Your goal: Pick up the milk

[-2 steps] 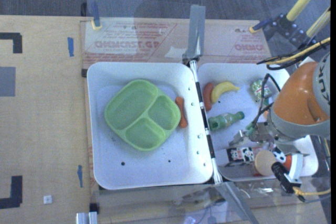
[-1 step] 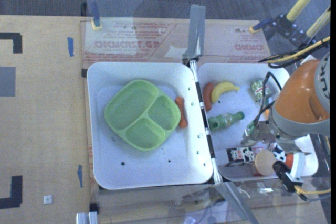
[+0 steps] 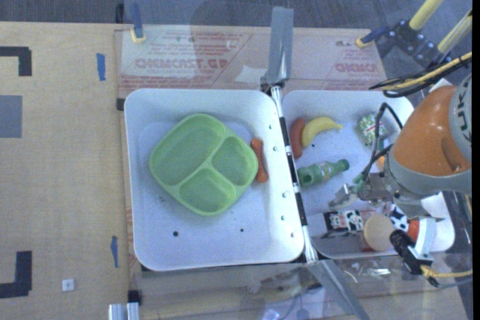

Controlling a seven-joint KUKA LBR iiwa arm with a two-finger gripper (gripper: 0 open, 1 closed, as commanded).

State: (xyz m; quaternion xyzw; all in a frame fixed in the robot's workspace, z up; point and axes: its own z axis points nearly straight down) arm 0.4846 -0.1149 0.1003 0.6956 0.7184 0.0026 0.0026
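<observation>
The milk [image 3: 343, 221] is a small carton with black-and-white cow patches. It lies on its side near the front edge of the right bin [image 3: 352, 98]. My gripper [image 3: 352, 195] hangs just behind and above the carton, over the middle of the right bin, on the grey arm with the orange band [image 3: 427, 146] that comes in from the right. Nothing is visibly held in it. The arm's body covers the right part of this bin.
Sharing the right bin are a green bottle [image 3: 322, 172], a banana [image 3: 319, 128], a red sausage [image 3: 298, 137], a green-white packet [image 3: 369, 127] and a tan round item [image 3: 377, 234] beside the milk. The left bin [image 3: 150, 236] holds a green divided plate [image 3: 204, 163] and an orange carrot [image 3: 259, 160].
</observation>
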